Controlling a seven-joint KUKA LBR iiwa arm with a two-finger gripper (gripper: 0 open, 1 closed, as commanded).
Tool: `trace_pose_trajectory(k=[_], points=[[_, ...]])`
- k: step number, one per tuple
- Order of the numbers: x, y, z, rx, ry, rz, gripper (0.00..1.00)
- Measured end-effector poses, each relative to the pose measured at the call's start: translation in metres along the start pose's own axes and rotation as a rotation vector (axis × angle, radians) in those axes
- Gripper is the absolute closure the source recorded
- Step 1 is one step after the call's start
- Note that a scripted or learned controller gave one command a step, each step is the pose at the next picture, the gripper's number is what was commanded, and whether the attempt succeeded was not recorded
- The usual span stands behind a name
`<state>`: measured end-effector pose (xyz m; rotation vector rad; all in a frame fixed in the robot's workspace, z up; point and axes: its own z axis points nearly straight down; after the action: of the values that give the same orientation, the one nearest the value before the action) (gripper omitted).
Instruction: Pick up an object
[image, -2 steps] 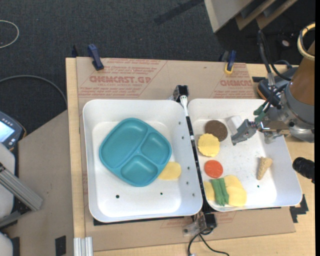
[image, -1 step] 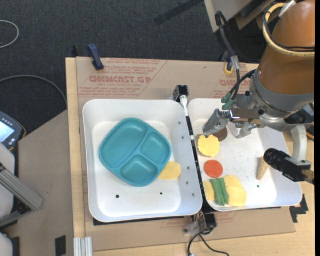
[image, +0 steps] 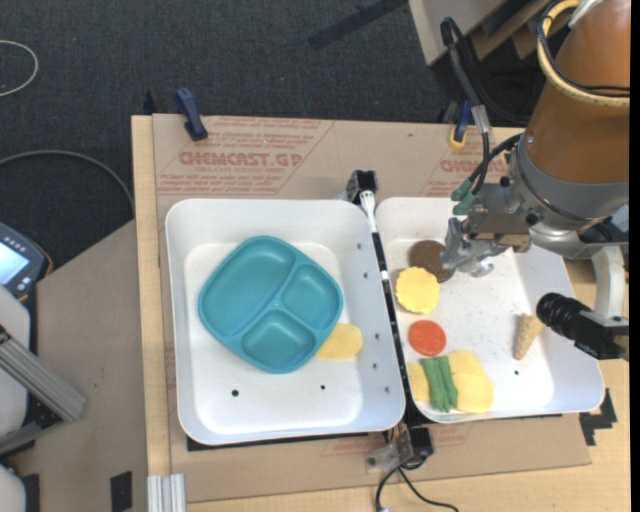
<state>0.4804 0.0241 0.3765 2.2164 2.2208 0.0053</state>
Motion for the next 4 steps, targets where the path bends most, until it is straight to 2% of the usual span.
trace_pose_trajectory(k=[1, 2, 3, 4], points=[[0.058, 0.000, -0.057, -0.003, 0.003, -0.005, 1.00], [0.166, 0.025, -0.017, 0.010, 0.002, -0.009, 1.00], [0.116, -0.002, -0.017, 0.009, -0.001, 0.006, 1.00], [0.119, 0.000, -0.027, 0.005, 0.001, 0.001, 1.00]])
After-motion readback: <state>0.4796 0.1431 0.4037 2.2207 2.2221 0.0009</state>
